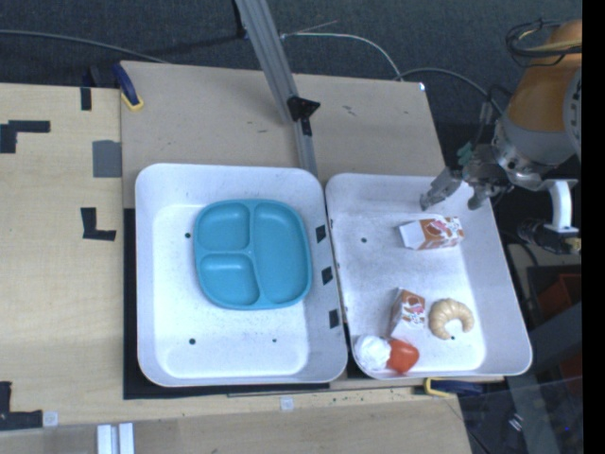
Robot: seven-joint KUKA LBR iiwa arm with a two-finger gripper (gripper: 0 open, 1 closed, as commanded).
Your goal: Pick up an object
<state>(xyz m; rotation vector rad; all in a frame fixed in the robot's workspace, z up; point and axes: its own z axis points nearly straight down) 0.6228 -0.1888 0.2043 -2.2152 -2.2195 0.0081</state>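
In the right bin lie a small white and orange carton, a second small carton, a croissant and a red and white object at the front edge. My gripper hangs over the bin's far right corner, just above and behind the upper carton. Its two fingers stand apart, open, with nothing between them.
The left bin holds a blue sectioned plate. A slanted metal pole rises behind the bins. Cables run across the dark floor at the back. A yellow and blue clamp sits on the bench's back left.
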